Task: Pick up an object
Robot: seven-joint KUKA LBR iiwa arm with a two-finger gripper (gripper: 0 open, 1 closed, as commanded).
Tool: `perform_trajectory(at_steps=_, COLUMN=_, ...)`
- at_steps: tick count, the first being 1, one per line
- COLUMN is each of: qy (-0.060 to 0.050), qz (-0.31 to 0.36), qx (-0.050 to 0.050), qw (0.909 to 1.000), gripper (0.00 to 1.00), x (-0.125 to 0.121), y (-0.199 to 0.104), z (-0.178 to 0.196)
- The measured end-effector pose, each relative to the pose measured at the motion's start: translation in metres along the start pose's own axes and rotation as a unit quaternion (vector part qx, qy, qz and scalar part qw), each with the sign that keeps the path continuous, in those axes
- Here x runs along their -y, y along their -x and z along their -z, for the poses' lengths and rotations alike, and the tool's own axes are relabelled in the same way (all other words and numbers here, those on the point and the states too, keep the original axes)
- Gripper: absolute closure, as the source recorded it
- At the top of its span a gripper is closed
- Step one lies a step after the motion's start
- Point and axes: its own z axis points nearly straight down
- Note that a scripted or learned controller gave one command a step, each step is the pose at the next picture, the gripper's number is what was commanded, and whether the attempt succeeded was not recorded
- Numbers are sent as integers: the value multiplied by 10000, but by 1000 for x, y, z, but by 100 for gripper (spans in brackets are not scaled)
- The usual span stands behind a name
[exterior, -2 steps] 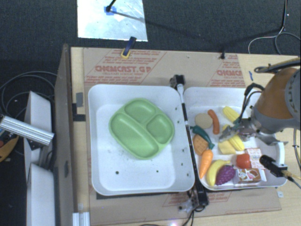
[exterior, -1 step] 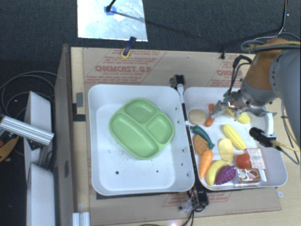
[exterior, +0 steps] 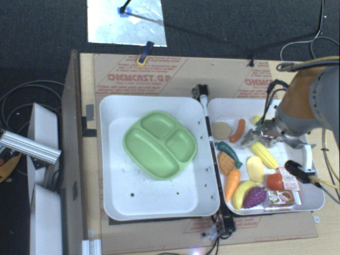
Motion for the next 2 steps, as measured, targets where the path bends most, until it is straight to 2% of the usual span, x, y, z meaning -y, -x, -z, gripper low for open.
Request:
perform_trajectory(at_steps=1, qy=30, qz=28, qx=5, qw=10000, gripper=100, x=-3, y=-1, z=12)
perform_trajectory(at_steps=2, qy=27, qz=30, qx=7, qw=10000, gripper=0, x=-3, y=0, z=12)
